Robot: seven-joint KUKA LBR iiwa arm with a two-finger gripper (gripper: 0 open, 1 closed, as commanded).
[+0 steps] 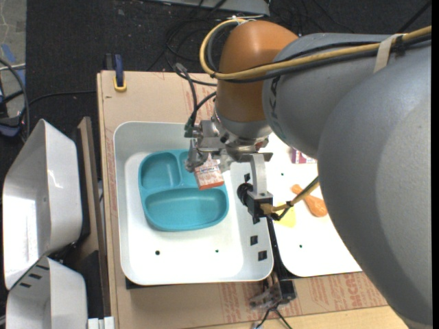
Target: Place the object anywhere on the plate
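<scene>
At the far left sit white moulded plastic containers (pixel 38 197), smooth and glossy with rounded corners, standing off the bench's edge. Next comes the bench (pixel 154 98), a tan board with a matte face, a small yellow-and-blue clamp (pixel 119 74) gripping its upper left corner. On it rests the left bin (pixel 185 262), a shallow white tray with softly rounded corners and a low raised rim, its floor dotted with a few small dark holes. Inside that bin lies the plate (pixel 182 197), a teal plastic dish with rounded edges, divided by ridges into smaller compartments along the top and one broad compartment below. The gripper (pixel 206 163) hangs over the plate's upper right part, a cluster of dull metal and black parts beneath the arm's glossy orange band (pixel 250 67). Right under it is the object (pixel 208 177), a small flat packet with a reddish-orange and white printed face, lying tilted at the ridge between the upper and lower compartments; whether the fingers are closed on it or spread apart cannot be told, since the wrist hides them. Further right, the right bin (pixel 315 252) holds an orange piece (pixel 313 201) with a rounded end and a pale yellow bit (pixel 286 216) near it, below the smooth grey arm (pixel 370 136).
</scene>
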